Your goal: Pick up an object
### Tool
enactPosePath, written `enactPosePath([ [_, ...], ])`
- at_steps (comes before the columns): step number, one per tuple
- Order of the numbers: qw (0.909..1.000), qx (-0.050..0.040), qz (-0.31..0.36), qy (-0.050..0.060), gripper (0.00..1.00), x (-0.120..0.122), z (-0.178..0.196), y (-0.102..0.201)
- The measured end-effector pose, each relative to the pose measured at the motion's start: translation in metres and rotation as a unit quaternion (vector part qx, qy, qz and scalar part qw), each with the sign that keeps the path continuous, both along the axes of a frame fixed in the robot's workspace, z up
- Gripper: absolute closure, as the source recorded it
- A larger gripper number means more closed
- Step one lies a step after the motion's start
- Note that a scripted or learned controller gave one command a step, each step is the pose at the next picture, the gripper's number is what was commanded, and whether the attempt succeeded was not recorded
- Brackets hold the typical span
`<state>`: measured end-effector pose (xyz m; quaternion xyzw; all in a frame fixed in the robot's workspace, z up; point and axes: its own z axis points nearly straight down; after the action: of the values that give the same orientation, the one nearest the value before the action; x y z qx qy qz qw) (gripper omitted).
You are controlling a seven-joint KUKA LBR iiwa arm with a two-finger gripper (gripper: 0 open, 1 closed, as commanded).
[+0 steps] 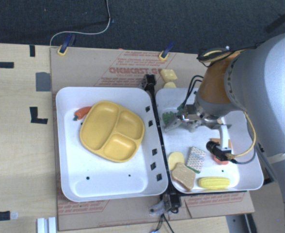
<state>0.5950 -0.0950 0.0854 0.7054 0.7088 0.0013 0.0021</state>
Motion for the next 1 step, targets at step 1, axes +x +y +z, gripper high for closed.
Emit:
enactPosePath([
  [1,1.0000,-0.0002,0.000,0.000,0.00,0.0700,-0.0007,-0.0045],
])
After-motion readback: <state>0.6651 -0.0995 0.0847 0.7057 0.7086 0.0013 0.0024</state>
